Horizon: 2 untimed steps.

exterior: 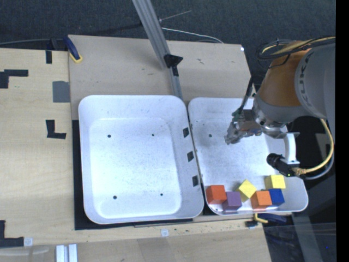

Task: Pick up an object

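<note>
Several small blocks lie along the near edge of the right bin point(218, 119): an orange block point(216, 193), a purple block point(233, 200), a yellow block point(247, 189), a second orange block point(261, 198), a blue block point(276, 196) and a yellow block point(275, 182) behind it. My gripper point(233, 136) hangs over the middle of the right bin, well behind the blocks, pointing down and left. I see nothing between its fingers.
The left bin point(87, 146) sits beside the right one, their rims touching. A slanted metal pole point(152, 23) rises from the back of the bench between the bins. A black cable part point(278, 161) hangs off the wrist at the right bin's right edge.
</note>
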Tool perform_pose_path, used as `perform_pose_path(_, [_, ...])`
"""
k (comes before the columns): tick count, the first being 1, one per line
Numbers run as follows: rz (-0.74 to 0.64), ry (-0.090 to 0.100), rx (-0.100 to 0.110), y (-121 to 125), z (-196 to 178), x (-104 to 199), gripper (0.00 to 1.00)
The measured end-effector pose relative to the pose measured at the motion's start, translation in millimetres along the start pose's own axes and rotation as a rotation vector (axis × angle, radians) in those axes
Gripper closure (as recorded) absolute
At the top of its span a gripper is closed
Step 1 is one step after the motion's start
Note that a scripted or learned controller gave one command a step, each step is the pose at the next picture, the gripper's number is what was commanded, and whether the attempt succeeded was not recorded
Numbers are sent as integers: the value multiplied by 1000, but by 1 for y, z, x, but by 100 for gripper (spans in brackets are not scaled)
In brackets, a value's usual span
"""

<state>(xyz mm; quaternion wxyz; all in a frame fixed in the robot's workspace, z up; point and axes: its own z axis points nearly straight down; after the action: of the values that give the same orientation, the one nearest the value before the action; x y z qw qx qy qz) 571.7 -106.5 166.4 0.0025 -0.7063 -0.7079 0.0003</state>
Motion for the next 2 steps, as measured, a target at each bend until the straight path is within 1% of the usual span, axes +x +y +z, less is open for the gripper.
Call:
perform_pose_path(1, [-7,0,-4,34,-25,159,100])
perform_pose_path(2, [-3,-4,-1,33,-34,154,100])
